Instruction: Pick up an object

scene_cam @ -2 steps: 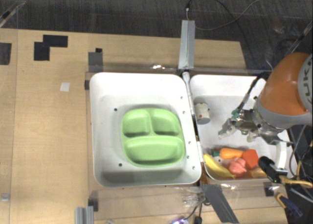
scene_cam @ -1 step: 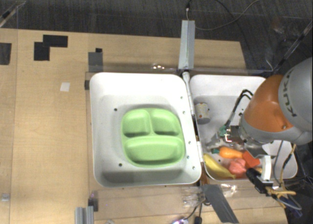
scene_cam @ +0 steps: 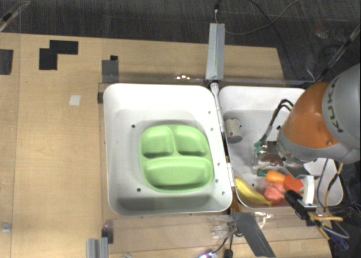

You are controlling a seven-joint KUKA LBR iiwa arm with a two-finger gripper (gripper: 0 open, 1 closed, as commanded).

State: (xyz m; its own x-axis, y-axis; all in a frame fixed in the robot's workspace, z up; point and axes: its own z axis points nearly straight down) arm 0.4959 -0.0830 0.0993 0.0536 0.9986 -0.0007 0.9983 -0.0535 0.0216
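The objects to pick lie together in the near corner of the right bin (scene_cam: pixel 248 102): a yellow banana (scene_cam: pixel 251 192), an orange piece (scene_cam: pixel 275 177) and a pink piece (scene_cam: pixel 273 192) just beside it, all close to one another. The gripper (scene_cam: pixel 268 155) hangs directly above this group, low inside the bin, and nothing is visible between its parts; whether they are wide or narrow I cannot tell. I judge this as the approach step, before any grasp. The next move needs a straight descent on one single object. The left bin (scene_cam: pixel 115 138) holds a green divided tray (scene_cam: pixel 176 157), well apart on the counter (scene_cam: pixel 51 155).
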